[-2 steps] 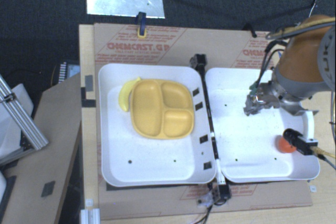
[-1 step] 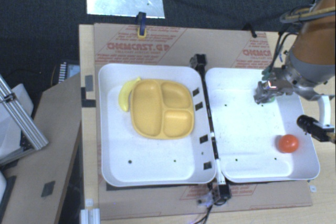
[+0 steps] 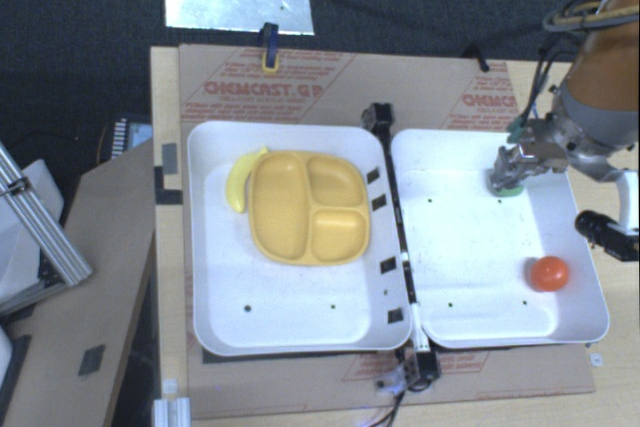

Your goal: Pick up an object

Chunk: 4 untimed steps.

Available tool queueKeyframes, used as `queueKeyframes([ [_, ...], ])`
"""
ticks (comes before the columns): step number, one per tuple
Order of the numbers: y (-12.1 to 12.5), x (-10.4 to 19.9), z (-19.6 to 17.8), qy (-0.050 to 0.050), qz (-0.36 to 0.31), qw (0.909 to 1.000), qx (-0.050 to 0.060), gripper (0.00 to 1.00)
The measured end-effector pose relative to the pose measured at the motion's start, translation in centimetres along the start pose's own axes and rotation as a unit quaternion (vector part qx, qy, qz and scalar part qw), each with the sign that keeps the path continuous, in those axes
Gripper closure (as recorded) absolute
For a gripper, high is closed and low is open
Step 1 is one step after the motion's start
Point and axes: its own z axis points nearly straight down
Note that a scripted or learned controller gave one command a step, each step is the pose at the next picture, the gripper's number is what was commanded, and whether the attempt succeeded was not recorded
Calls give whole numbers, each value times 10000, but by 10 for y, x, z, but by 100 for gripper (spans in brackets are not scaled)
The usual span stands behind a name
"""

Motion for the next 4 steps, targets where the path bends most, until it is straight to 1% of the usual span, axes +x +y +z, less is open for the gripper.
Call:
queueKeyframes([
  [1, 20, 45, 22, 10, -14, 10000, 15, 100],
  [2, 32, 102, 24, 13, -22, 10000, 5, 100],
  [3, 50, 146, 30, 12, -15, 10000, 8, 100],
  [4, 60, 198, 43, 11, -16, 10000, 9, 100],
])
